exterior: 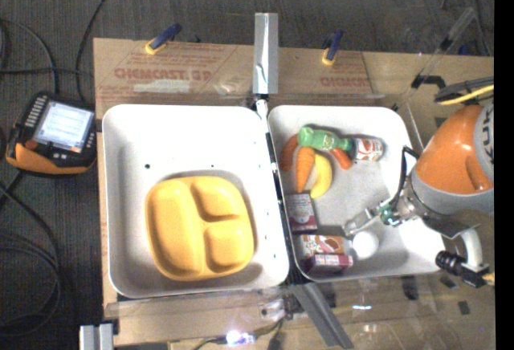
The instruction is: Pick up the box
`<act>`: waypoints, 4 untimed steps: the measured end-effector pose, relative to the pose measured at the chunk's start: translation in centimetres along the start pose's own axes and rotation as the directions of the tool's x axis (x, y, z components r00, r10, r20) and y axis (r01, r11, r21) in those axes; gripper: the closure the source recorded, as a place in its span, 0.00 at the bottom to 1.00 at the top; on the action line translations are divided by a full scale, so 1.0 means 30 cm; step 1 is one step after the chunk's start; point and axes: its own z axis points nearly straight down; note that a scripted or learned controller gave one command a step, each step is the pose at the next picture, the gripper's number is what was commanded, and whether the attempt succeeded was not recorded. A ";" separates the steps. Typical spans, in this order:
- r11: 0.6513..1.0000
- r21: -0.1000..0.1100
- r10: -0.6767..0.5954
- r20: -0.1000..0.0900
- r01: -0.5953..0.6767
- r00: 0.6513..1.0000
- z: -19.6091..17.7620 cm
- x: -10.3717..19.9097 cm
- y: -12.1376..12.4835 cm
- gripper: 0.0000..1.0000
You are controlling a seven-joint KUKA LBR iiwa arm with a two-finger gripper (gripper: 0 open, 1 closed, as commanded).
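Two small boxes lie in the right bin [401,128] along its left wall. A maroon one [302,210] sits mid-way down, and a red and brown one [324,251] lies at the front left corner. My gripper [365,221] hangs low over the bin's front middle, just right of both boxes and directly above a white ball [364,245]. Neither box touches the gripper. The grey arm with its orange band [454,160] reaches in from the right and covers the bin's right side.
A green bottle [325,138], a carrot [302,164], a banana [322,177] and a red can [369,149] crowd the back of the right bin. The left bin [120,180] holds a yellow divided plate [201,225]. A teach pendant [55,134] lies off the bench at left.
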 end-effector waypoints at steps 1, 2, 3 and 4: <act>1.000 0.000 0.000 0.000 0.000 1.000 0.000 0.000 0.000 0.00; 1.000 0.000 0.000 0.000 0.000 1.000 0.000 0.000 0.000 0.00; 1.000 0.000 0.000 0.000 0.000 1.000 0.000 0.001 0.000 0.00; 1.000 0.000 0.000 0.000 0.000 1.000 0.000 0.001 0.000 0.00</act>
